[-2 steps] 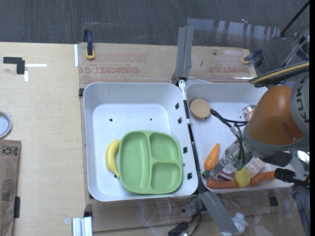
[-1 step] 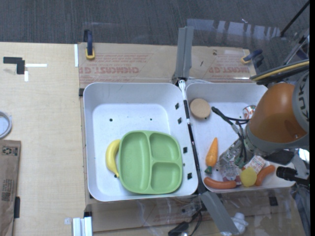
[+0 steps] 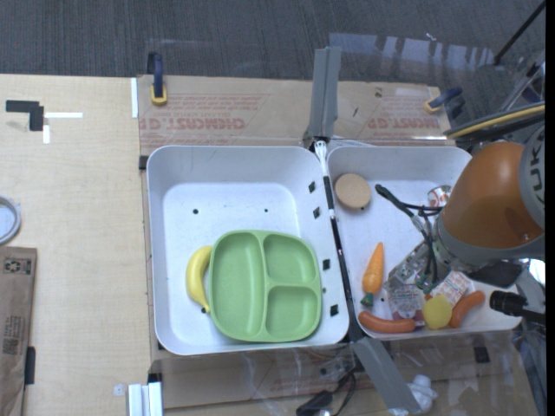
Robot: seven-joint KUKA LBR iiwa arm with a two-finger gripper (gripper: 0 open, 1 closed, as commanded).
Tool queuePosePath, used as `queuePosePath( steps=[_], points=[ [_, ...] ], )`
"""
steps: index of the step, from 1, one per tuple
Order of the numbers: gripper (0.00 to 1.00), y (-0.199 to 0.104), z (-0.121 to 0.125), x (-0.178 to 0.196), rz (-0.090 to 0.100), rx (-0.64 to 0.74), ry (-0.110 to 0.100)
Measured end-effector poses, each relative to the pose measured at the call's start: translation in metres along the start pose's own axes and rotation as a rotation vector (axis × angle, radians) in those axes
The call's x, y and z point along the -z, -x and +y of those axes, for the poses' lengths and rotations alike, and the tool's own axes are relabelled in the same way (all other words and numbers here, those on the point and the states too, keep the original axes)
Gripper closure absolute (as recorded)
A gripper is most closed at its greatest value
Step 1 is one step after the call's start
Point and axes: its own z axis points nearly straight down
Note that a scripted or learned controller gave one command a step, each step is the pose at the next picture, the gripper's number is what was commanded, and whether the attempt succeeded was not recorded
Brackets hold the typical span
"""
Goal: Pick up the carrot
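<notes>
The arm's orange wrist [image 3: 499,202] hides part of the right bin [image 3: 408,156]; the gripper [image 3: 422,267] is a blur there, jaws impossible to read. Nearest in that bin lie two sausages [image 3: 388,322], then one carrot [image 3: 374,269] upright left of the gripper, one round cookie [image 3: 353,191] farthest. The left bin [image 3: 230,159] holds one green divided plate [image 3: 264,285] and one banana [image 3: 198,277]

The grey arm [image 3: 494,202], orange band above the wrist, reaches in over the right bin's [image 3: 399,159] right edge, its gripper [image 3: 422,263] lowered near that bin's front right corner.
</notes>
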Motion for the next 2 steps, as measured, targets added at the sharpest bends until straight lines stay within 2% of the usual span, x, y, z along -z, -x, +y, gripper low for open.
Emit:
queuePosePath(
  steps=[1,2],
  points=[
    [1.00,0.0568,0.0490,-0.0165,0.001,-0.399,-0.005],
    [0.00,0.0567,0.0490,-0.0165,0.001,-0.399,-0.005]
  ],
)
